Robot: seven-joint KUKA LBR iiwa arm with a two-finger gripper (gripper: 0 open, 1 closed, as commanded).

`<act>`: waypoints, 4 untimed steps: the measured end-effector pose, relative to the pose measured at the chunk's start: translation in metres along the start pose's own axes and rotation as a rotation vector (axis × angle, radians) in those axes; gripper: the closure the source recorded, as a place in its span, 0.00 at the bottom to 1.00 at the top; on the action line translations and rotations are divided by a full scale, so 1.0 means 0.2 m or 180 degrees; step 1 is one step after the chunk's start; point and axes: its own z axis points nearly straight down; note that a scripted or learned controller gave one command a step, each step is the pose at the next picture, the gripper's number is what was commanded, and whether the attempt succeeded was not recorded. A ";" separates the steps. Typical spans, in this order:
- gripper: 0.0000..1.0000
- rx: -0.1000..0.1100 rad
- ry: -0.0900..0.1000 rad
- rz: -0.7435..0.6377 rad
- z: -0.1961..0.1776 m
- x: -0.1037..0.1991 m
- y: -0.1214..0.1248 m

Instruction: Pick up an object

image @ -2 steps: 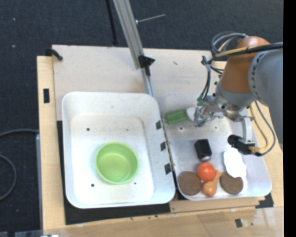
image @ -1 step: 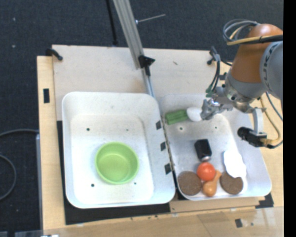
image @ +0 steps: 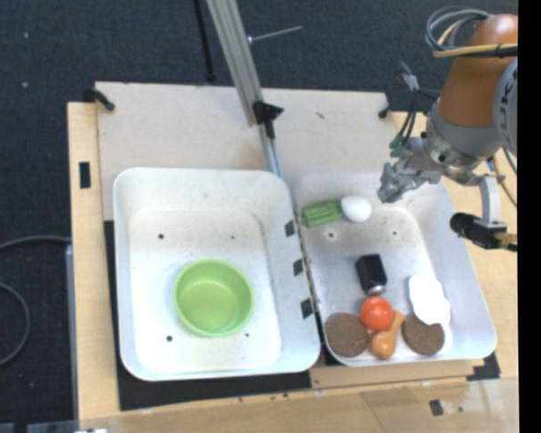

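Observation:
My gripper [image: 392, 188] hangs over the far edge of the right bin [image: 464, 269], just right of a white egg-shaped ball [image: 356, 209] and a green block [image: 322, 213]. Nothing shows between its fingers. Nearer the front of that bin lie a small black block [image: 371, 271], a red tomato [image: 377, 313], an orange carrot-like piece [image: 387, 339], two brown round discs [image: 347, 334] and a white lump [image: 428, 298].
The left bin [image: 144, 242] holds a green bowl [image: 214, 297]. A slanted metal pole [image: 239, 52] rises behind the bins, its base near the divider between them.

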 end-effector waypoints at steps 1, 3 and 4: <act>1.00 -0.0001 -0.0002 0.0000 -0.24 -0.04 0.01; 1.00 0.0018 0.0009 -0.0018 -0.26 0.48 -0.12; 1.00 0.0020 0.0009 -0.0017 -0.22 0.75 -0.14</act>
